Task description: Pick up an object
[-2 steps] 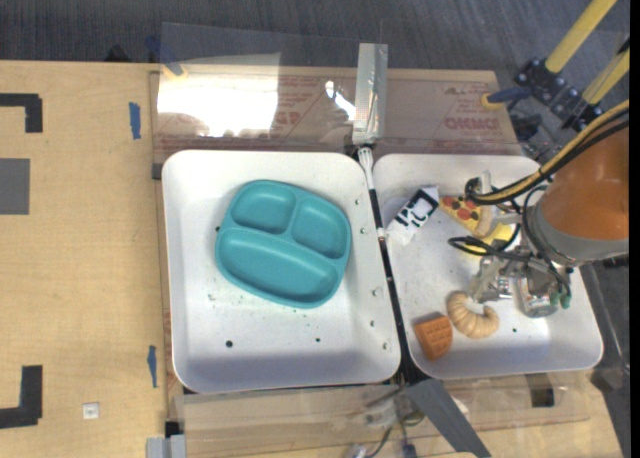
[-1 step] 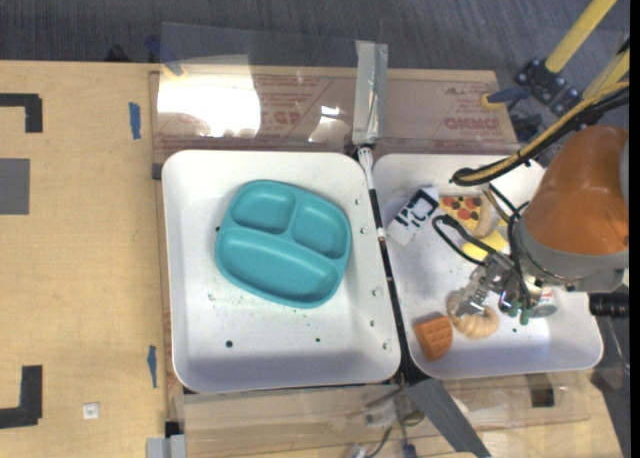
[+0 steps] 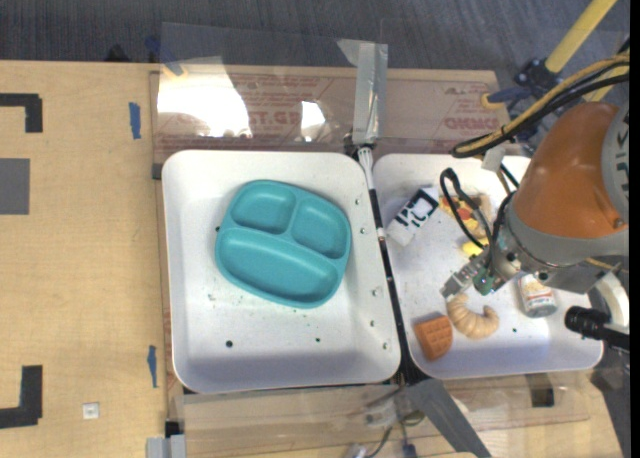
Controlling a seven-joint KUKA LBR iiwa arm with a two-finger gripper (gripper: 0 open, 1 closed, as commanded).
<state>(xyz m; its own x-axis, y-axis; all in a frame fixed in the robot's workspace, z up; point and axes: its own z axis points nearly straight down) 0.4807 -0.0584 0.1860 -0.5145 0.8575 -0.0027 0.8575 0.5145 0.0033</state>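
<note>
My gripper [image 3: 473, 281] hangs low over the right bin [image 3: 560, 351], under the arm's orange band [image 3: 568, 181]. Just below it lies a tan croissant-shaped toy [image 3: 474, 319]; whether the two touch is unclear. An orange block [image 3: 433, 336] sits to the left of the toy. A small white jar with a red label [image 3: 537, 296] lies to the gripper's right. Farther back, a white and black box [image 3: 414, 214] rests by the bin's left wall, and small yellow and red pieces [image 3: 468, 229] lie partly under the wrist.
The left bin [image 3: 190, 336] holds a teal divided plate [image 3: 284, 242]. A raised divider [image 3: 382, 266] separates the two bins. Black and yellow cables [image 3: 545, 106] trail from the arm at the upper right. Wooden bench surface [image 3: 70, 246] stretches to the left.
</note>
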